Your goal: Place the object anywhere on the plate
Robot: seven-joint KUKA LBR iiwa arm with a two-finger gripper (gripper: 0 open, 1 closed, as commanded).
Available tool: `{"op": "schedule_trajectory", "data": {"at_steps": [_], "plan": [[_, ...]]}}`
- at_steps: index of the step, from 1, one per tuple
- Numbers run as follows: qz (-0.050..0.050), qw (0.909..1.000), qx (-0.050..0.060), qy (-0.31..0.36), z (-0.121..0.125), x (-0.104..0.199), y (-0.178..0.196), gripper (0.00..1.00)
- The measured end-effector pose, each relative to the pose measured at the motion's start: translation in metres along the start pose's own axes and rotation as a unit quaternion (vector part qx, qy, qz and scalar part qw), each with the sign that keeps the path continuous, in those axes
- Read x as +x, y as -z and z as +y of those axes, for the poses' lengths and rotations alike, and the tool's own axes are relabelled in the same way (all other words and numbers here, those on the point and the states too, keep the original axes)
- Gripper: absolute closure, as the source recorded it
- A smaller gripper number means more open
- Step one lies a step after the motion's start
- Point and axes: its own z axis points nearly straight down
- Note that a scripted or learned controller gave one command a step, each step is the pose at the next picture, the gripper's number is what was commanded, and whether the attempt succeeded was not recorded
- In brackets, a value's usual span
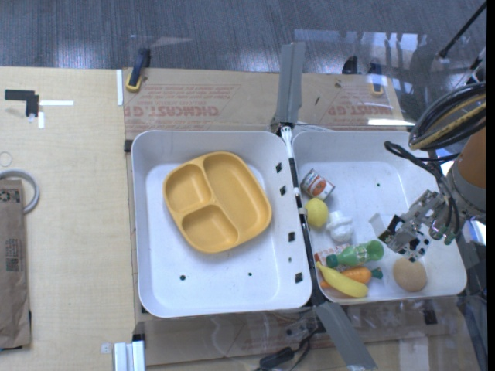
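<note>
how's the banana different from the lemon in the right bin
The banana is long and curved, lying flat near the front wall of the right bin; the lemon is short and rounded, sitting further back near the divider. The banana touches the carrot and lies just in front of the green bottle; the lemon sits beside a small white object. Both are yellow and lie apart from the end effector.

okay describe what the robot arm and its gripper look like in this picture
The arm's orange band shows at the right edge, with black and yellowish cables looping above it. The two-finger gripper is silver-grey metal with black fittings and dark fingertips.
</note>
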Motion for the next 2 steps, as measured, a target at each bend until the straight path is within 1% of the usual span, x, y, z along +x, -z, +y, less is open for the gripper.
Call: {"op": "schedule_trajectory", "data": {"at_steps": [1, 2], "plan": [[-0.002, 1.0, 0.0, 0.004, -0.048, -0.041, 0.019, 1.0], [0.0, 0.9941, 0.0, -0.109, -0.014, -0.012, -0.006, 1.0]]}}
